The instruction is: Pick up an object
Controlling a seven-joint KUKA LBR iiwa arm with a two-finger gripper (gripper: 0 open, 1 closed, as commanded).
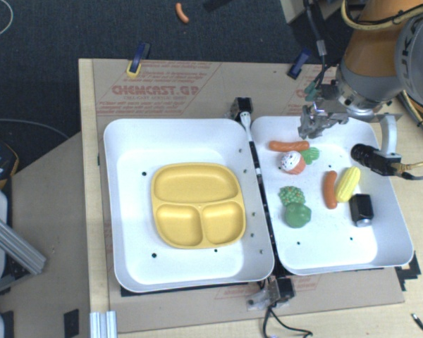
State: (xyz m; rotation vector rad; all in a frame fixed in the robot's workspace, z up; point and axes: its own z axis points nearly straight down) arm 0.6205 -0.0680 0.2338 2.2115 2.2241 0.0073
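In the right bin (381, 248) lie several toy foods: an orange carrot (288, 146), a white strawberry-like piece (291, 163) with a green bit (311, 155) beside it, a green broccoli (295, 205), a sausage (329, 189), a yellow corn cob (348, 183) and a black block (361, 209). My gripper (311, 128) hangs over the bin's far left corner, just above and right of the carrot. Nothing shows between its fingers.
The left bin (127, 160) holds a yellow divided plate (197, 204). A black clip (242, 108) sits at the far end of the seam between the bins. A black camera mount (372, 158) juts over the right bin's far right side.
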